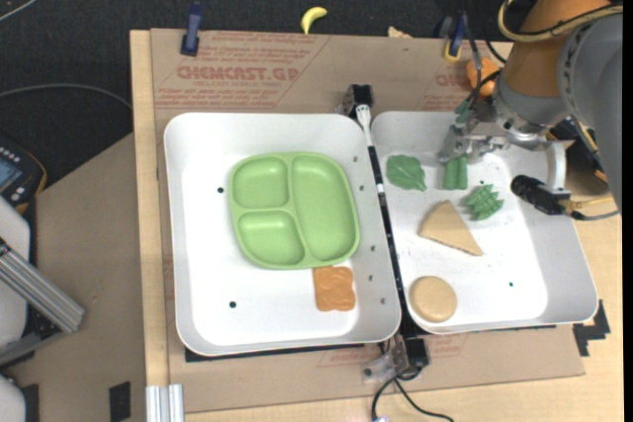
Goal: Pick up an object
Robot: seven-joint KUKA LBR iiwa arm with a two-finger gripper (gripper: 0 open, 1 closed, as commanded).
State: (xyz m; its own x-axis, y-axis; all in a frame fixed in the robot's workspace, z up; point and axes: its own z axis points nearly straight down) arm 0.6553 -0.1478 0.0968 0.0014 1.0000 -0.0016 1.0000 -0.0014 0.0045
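My gripper [459, 153] hangs low over the back of the right bin [554, 282], directly above a small green block [454, 176]. The block's top meets the gripper's tip, and whether it is gripped is hidden. A green leafy piece [406, 172] lies just left of the block. A green spiky piece [484, 203] lies to its right. Nearer the front are a tan wedge [451, 229] and a tan round disc [433, 298].
The left bin [193, 212] holds a green divided plate [294, 210] and an orange piece [334, 289] at the plate's front edge. A black divider rail [376, 183] runs between the bins. The arm's black cable fitting [539, 194] juts over the right bin.
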